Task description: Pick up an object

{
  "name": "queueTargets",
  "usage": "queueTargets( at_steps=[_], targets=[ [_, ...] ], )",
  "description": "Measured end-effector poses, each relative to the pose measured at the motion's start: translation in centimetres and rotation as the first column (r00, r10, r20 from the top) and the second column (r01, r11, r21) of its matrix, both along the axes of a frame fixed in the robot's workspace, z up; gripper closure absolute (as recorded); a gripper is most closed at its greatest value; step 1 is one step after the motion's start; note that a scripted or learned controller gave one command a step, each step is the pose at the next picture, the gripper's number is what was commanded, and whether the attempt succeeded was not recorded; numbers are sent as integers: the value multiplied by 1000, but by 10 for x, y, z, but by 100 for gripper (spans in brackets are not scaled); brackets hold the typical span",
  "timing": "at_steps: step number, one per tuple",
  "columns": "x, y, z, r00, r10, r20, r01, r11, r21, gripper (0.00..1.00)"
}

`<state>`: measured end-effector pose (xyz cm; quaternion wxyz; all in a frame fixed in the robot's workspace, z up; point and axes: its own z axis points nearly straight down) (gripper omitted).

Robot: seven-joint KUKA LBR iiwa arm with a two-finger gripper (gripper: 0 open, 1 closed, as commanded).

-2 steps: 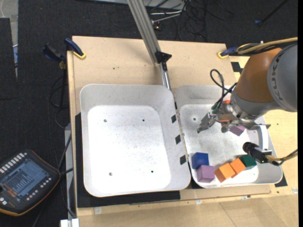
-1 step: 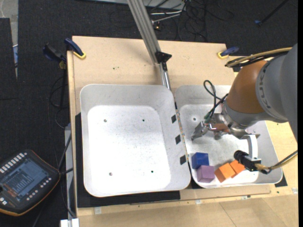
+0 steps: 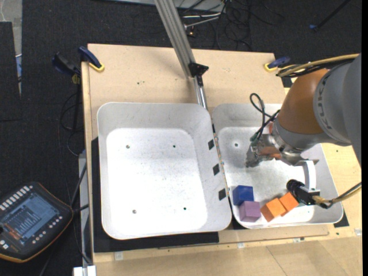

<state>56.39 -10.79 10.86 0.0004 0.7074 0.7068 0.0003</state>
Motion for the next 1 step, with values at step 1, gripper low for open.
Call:
queueTargets(
  at_steps=[1],
  targets=[
    [8, -4, 46, 1000, 2, 4, -2, 1000, -1, 100]
  ],
)
